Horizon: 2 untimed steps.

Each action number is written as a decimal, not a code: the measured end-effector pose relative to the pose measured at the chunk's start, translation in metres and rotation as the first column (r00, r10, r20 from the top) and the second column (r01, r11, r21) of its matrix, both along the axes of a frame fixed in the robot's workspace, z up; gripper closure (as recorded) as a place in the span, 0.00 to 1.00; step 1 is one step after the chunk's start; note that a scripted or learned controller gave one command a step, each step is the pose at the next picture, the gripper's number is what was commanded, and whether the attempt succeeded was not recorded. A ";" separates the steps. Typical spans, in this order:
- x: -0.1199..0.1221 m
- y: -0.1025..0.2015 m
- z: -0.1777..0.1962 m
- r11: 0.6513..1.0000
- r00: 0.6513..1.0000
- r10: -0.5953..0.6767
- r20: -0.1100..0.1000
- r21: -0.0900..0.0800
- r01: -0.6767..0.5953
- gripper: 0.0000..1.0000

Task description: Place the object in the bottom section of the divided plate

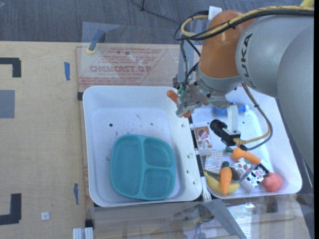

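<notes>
Teal plate (143, 167): flat in left bin (99, 108).
Gripper (183, 103): above plate's far right, over the bins' shared wall, pinching a small orange object (172, 95).

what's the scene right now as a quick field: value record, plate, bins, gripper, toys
left bin: holds the teal divided plate, its sections bare
right bin: holds a toy pile with carrot, banana, pink ball
gripper: above the rim between the two bins, something orange at its tip
grasp: cannot tell
task state: nothing placed on the plate yet
</notes>
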<state>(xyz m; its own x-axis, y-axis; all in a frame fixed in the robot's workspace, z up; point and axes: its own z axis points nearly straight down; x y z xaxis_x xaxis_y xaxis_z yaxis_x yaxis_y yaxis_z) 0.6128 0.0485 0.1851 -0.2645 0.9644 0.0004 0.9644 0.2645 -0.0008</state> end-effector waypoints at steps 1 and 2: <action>0.033 -0.018 0.019 0.993 0.993 0.121 0.006 -0.001 -0.121 1.00; -0.022 0.040 -0.001 0.998 0.998 0.060 0.000 0.000 -0.060 1.00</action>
<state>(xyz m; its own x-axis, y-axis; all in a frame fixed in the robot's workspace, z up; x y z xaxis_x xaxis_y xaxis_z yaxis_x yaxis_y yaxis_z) 0.5905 0.0884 0.1845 -0.3216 0.9469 0.0003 0.9469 0.3216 -0.0011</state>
